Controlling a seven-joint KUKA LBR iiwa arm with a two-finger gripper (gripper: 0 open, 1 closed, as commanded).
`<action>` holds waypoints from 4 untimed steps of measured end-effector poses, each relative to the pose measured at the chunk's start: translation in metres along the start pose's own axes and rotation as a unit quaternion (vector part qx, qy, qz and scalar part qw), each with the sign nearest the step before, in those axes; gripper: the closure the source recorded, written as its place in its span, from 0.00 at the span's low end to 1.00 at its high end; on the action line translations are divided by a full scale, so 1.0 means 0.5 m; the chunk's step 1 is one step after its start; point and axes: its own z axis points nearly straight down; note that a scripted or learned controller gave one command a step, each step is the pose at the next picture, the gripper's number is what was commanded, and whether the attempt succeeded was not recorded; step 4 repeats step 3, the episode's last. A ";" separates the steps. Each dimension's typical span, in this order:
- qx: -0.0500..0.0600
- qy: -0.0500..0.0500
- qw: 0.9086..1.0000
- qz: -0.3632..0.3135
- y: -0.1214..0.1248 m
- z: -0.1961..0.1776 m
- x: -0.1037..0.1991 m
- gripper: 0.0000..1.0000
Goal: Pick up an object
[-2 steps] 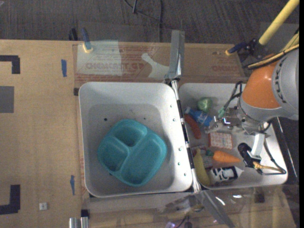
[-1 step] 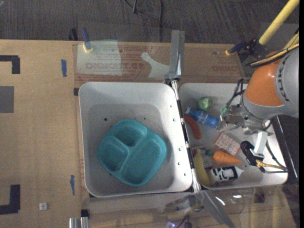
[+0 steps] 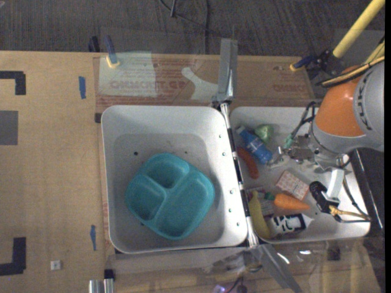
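No lift yet. Nearest candidate, judging by position: flat pink patterned square packet [image 3: 292,185], lying loose in the right shallow white bin [image 3: 278,116], just below the metal gripper [image 3: 297,152]. Gripper's opening: cannot tell. Crowded around the packet: orange toy carrot [image 3: 292,202], yellow toy banana [image 3: 259,215], blue plastic bottle [image 3: 255,147], red toy pepper [image 3: 248,162]. Probably hovering here for the choice of small graspable things. Well apart, alone in the left white bin [image 3: 116,127]: teal divided plastic plate [image 3: 170,194], likely too broad to pinch.
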 end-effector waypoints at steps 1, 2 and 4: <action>0.002 0.002 0.999 -0.032 -0.136 0.019 -0.004 0.00; 0.000 -0.001 1.000 -0.030 -0.133 -0.001 -0.011 1.00; 0.007 0.002 1.000 -0.015 -0.067 -0.208 0.103 1.00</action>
